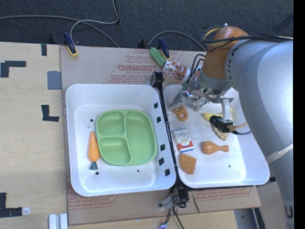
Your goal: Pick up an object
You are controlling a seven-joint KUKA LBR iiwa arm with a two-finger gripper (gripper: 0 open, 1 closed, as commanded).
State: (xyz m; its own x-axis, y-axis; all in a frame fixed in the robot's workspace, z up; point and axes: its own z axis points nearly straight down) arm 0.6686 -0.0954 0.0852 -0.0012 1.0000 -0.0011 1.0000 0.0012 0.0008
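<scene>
A: Start at the left. What's in the left bin (76,128)?

B: A carrot (93,148) lying lengthwise near its left wall, tip toward the far side, and just beside it a green plate (126,137) with three wells. Both sit well apart from the arm.

A: And the right bin (248,168)?

B: Nearest the divider, a pretzel (180,112) toward the back, then a small carton (183,140), then a waffle (188,163) at the front. Further right lies a drumstick (214,148), its long axis running left to right, thick end to the left. Behind it there's a yellow thing, perhaps a banana (213,118), partly hidden under a dark cable.

A: Where's the gripper (193,95)?

B: Low over the back of the right bin, at the end of the arm (257,80) coming in from the right. Whether the claw is released or clenched I cannot tell; the metal parts blur together, and nothing is visibly held.

A: So which thing is the pick?

B: My judgement is the pretzel. It lies just beside the gripper, a little to the left and toward the front, and nothing crowds it. The coming move would be a short shift that way and down.
</scene>
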